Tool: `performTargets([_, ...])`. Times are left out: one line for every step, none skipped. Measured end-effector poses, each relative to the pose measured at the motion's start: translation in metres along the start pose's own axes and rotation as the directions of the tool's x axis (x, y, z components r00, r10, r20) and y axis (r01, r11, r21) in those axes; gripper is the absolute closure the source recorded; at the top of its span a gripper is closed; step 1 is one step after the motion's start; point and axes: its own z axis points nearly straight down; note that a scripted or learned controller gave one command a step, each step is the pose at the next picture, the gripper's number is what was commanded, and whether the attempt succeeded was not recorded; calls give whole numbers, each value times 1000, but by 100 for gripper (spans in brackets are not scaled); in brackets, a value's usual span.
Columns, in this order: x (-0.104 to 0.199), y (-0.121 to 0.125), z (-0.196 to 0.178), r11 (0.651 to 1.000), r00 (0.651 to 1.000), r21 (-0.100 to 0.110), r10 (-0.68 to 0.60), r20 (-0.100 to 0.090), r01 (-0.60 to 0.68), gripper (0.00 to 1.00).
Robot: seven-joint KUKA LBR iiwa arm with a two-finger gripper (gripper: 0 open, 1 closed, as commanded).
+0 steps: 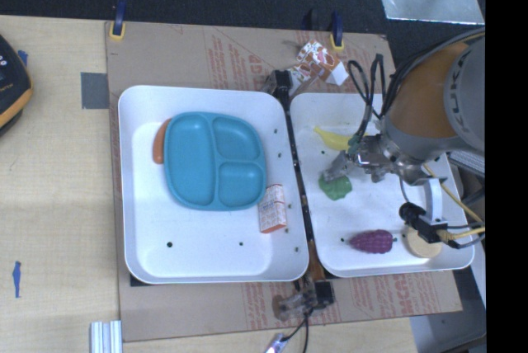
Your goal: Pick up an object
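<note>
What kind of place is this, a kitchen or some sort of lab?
Most likely a robot lab bench, not a kitchen: a grey arm reaches over two white bins holding toy food and a blue plate, on cardboard clamped to the table.

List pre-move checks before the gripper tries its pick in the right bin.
1. Gripper over a target: ok, it sits at the green toy.
2. Finger state: cannot tell.
3. Anything held: cannot tell.
4. Neighbours apart from target: ok, yellow banana and purple grapes lie separate.
5. Cables near the wrist: not ok, they loop over the right bin.
</note>
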Motion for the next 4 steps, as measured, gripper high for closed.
performTargets([6, -16, 27, 1000, 1000, 0, 1, 0, -1, 0])
performTargets([-8, 12, 26, 1000, 1000, -2, 2, -1, -2, 0])
performTargets([0, -6, 27, 1000, 1000, 1, 2, -1, -2, 0])
performTargets([3, -9, 27, 1000, 1000, 2, 3, -1, -3, 0])
